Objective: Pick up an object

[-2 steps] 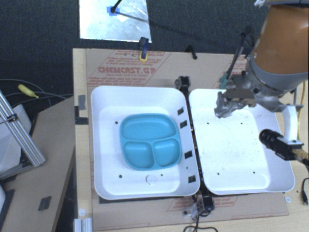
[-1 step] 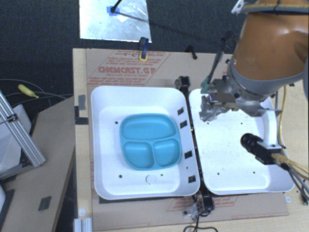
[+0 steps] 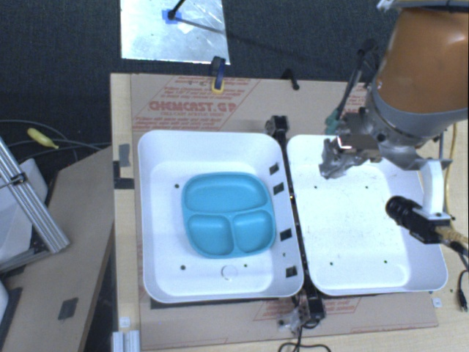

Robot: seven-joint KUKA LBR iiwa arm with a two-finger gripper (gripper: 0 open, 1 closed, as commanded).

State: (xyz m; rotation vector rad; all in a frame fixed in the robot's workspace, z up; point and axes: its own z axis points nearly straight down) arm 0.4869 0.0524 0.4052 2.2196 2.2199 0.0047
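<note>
A light blue divided plate (image 3: 225,213) with three compartments lies flat in the middle of the left white bin (image 3: 161,156). My gripper (image 3: 334,166) hangs over the far part of the right white bin (image 3: 366,270), near its back left corner, well to the right of the plate. Its fingertips are small and dark from this angle, and I see nothing between them.
The arm's large orange and grey body fills the upper right. Black clips (image 3: 277,125) sit along the seam between the two bins. A brown cardboard sheet (image 3: 194,101) lies under the bins, with a shiny foil sheet (image 3: 176,20) behind it. An aluminium frame (image 3: 29,204) stands at left.
</note>
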